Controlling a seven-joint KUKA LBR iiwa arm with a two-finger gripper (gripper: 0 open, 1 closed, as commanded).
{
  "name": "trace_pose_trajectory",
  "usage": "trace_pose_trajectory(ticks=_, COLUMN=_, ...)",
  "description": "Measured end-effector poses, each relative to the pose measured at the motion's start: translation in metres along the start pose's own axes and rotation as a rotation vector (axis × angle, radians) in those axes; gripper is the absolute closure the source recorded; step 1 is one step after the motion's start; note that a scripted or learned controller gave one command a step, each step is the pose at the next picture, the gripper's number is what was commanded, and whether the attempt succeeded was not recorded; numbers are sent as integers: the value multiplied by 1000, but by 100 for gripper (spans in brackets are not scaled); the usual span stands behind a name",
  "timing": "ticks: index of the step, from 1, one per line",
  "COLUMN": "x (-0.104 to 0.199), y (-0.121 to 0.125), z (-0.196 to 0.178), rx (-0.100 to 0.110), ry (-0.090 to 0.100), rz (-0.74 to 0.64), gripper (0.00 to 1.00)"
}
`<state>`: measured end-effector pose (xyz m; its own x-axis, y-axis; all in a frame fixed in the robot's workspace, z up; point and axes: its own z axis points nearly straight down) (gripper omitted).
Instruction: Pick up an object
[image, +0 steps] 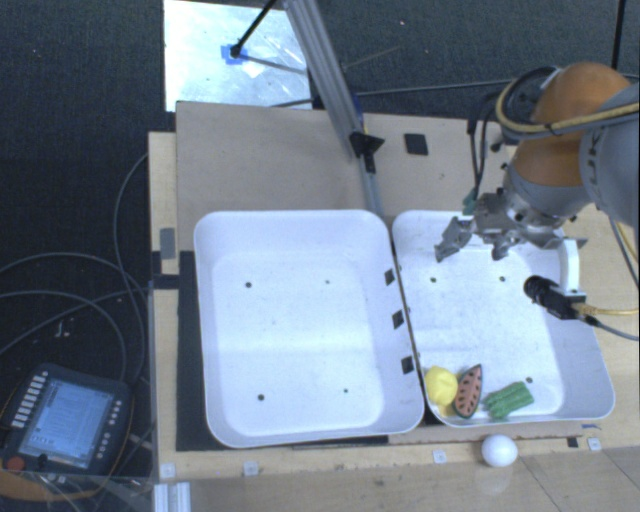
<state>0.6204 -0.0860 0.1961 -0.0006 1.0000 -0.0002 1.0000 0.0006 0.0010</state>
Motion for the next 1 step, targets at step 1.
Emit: trace_pose_trajectory(ticks=1, x=-83, y=-26, z=18, rx=2, ry=-2, rz=6, gripper=0)
